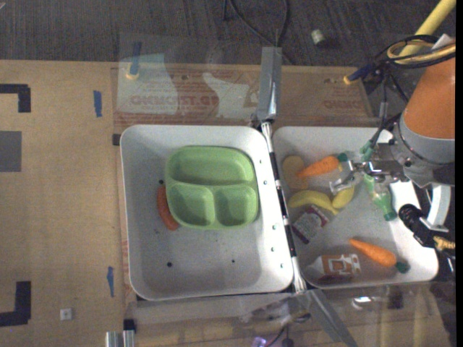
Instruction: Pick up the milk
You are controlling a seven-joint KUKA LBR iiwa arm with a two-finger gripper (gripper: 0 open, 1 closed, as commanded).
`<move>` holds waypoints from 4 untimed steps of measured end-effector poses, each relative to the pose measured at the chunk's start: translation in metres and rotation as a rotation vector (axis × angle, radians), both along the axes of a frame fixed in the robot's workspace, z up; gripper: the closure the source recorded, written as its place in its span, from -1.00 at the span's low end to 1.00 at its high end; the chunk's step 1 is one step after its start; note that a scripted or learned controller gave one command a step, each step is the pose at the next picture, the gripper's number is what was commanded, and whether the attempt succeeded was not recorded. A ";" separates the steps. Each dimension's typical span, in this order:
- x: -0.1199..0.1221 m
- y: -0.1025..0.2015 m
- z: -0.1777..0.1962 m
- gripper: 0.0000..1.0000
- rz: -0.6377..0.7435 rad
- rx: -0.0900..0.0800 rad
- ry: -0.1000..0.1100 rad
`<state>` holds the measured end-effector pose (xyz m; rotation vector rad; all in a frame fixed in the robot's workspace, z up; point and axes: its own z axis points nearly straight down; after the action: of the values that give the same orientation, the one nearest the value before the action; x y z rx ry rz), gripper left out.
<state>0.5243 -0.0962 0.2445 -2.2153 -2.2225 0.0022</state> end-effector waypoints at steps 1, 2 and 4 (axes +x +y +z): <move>-0.042 -0.013 -0.074 -1.00 -0.064 -0.001 -0.002; -0.042 -0.014 -0.074 -1.00 -0.064 -0.001 -0.003; -0.044 -0.069 0.049 -1.00 -0.185 -0.003 -0.005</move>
<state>0.4798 -0.1655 0.2931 -2.4157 -2.0116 0.0002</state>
